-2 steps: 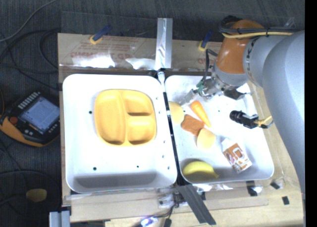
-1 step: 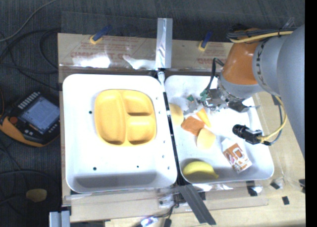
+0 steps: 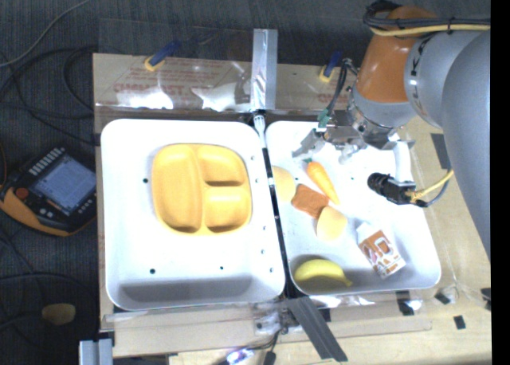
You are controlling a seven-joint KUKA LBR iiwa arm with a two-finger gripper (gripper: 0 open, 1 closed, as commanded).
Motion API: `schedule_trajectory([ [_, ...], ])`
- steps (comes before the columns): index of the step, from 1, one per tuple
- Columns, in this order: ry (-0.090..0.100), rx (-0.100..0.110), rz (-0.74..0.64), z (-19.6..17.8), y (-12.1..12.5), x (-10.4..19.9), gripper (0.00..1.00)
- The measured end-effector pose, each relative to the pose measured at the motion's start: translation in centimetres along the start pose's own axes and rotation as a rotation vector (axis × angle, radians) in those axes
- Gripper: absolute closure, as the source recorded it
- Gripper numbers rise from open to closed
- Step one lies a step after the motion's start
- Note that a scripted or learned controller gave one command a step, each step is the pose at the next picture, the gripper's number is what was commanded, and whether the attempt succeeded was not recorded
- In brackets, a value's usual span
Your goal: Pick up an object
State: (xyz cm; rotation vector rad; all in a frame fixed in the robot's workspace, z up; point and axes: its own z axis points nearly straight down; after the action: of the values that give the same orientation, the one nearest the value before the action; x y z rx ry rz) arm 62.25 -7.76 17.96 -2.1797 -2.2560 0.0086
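Nearest the camera, right bin [image 3: 414, 276]: a yellow banana-like piece [image 3: 321, 273] lies against the near wall, likely where it slid to rest. Just right of it, a small white-and-orange carton [image 3: 379, 252] lies tipped on its side, loose.

Middle of the right bin: a pale yellow rounded piece [image 3: 331, 224], touching or nearly touching a brown-orange block [image 3: 307, 198]. A second pale piece [image 3: 282, 182] sits by the left wall. The items are scattered, not stacked, so each offers an approach from above.

Left bin [image 3: 119, 276]: a yellow divided tray [image 3: 201, 188] sits flat near the centre, compartments up.

Farther back, right bin: an orange carrot [image 3: 322, 180] lies slanted on the floor. The gripper [image 3: 339, 142] hangs just beyond its far end, over the far part of the bin. Nothing seen between the fingers; whether they are spread or closed I cannot tell. Judgement: the carrot is the closest candidate, not yet grasped.

Far edge: clear plastic sheeting [image 3: 191, 76] clipped behind the bins.
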Motion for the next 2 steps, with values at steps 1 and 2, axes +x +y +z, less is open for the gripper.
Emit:
schedule_trajectory([
  [1, 0.0, -0.004, 0.076, 8.91, 1.46, -6.08, 0.0],
  [2, -0.001, 0.002, 0.074, 8.38, 1.42, -6.11, 1.0],
])
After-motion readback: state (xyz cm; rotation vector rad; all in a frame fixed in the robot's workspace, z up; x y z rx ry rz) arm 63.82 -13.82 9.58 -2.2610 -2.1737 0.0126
